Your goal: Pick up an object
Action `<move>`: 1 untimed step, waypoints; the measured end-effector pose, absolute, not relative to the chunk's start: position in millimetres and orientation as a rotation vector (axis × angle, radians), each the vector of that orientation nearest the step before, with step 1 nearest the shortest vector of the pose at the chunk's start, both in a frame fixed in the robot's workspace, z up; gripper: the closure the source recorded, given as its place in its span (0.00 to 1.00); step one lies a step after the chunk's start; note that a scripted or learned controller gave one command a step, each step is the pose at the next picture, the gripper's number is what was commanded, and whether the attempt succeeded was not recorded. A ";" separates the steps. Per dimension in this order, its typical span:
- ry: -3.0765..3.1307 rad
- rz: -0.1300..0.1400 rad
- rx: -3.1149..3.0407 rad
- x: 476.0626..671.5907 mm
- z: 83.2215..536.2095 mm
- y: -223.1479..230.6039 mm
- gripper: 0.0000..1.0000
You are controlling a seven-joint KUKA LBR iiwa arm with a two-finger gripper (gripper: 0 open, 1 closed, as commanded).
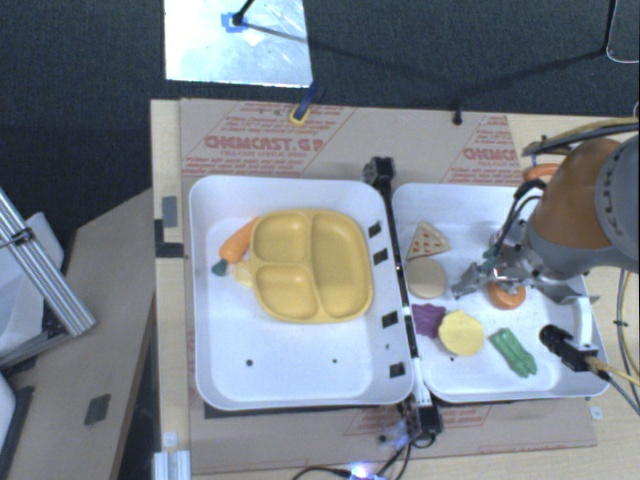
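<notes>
The small round orange-red plastic toy piece (pixel 507 295) lies in the right white bin (pixel 560 386), directly under the end effector (pixel 497 274). It looks light, rigid and smooth, likely slippery; gripping across its rim seems best. Whether the end effector is clenched or released, I cannot tell. A yellow toy disc (pixel 462 333) and green toy vegetable (pixel 513 351) lie nearby.

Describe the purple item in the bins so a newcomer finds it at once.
Start at the right-hand white bin, the one the arm reaches into. Along its left wall, below the tan round piece, lies the purple item, touching the yellow round piece to its right. It is the only purple thing there, small and lumpy rather than smooth.
</notes>
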State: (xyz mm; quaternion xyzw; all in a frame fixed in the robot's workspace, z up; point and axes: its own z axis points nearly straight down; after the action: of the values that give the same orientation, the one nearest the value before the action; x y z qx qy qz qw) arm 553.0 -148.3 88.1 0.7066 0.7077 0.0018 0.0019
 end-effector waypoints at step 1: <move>2.209 0.009 2.207 555.3 100.9 -151.7 1.00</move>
State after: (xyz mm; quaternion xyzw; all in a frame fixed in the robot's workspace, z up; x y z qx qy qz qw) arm 555.3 -151.7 100.9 0.7068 0.7074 0.0028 0.0095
